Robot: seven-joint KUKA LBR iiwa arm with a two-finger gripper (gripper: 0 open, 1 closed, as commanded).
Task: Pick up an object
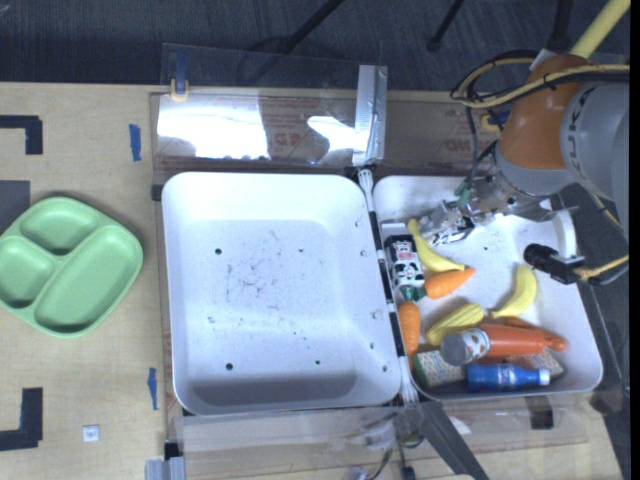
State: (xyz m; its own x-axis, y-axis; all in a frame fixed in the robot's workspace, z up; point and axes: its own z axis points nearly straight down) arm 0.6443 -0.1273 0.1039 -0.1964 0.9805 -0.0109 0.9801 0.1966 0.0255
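My gripper hangs low over the back left part of the right bin, just above one end of a yellow banana. Next to that banana lie a small carrot and a small printed box. Further forward lie a second banana, a yellow piece, an orange bottle with a grey cap, a blue bottle and another carrot. Nothing is seen between the gripper's tips.
The left bin lies beside the right one, sharing a middle rim. A green divided plate rests on the bench at far left. A clear plastic panel stands behind the left bin.
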